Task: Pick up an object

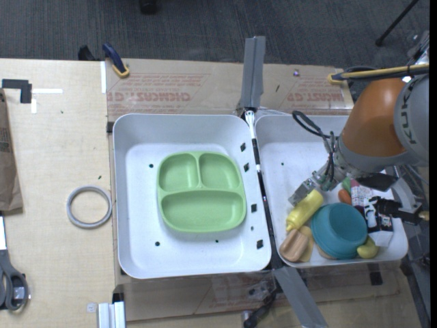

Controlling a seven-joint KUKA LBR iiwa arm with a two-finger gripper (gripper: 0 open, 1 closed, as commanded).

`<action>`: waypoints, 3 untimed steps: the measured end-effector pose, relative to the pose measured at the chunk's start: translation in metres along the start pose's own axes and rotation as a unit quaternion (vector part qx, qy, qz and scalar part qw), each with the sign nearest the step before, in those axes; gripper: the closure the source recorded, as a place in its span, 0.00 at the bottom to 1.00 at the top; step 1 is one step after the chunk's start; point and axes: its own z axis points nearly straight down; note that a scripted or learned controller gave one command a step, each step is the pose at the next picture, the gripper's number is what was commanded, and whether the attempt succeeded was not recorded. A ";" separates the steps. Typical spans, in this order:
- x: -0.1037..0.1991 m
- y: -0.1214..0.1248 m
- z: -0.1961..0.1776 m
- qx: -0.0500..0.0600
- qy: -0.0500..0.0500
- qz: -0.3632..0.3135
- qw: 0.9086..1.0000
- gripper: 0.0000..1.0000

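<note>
The right bin (pixel 287 149) holds a cluster of items along its front. A yellow squeeze bottle (pixel 304 211) lies at a slant, with a tan wooden piece (pixel 295 246) just in front of it. To their right sits a teal bowl (pixel 339 229) with a small yellow item (pixel 367 250) at its rim. An orange piece (pixel 345 196) and a black-and-white packet (pixel 372 209) lie behind the bowl. My gripper (pixel 305 191) is down in this bin, right at the upper end of the yellow bottle. The orange-banded wrist (pixel 372 125) hides part of the bin's right side.
A green divided plate (pixel 201 191) lies in the left bin (pixel 130 183). On the bench to the left are a grey tape ring (pixel 89 206), scissors (pixel 10 289) and a brown bag (pixel 8 162). A blue clamp (pixel 116 59) sits at the back.
</note>
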 end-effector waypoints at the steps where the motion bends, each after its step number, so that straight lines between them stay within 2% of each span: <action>1: 0.021 -0.040 0.010 0.003 0.002 0.025 1.000 0.00; 2: 0.021 -0.039 0.002 0.002 0.003 0.027 1.000 1.00; 3: 0.022 0.018 -0.170 0.003 0.000 -0.013 1.000 1.00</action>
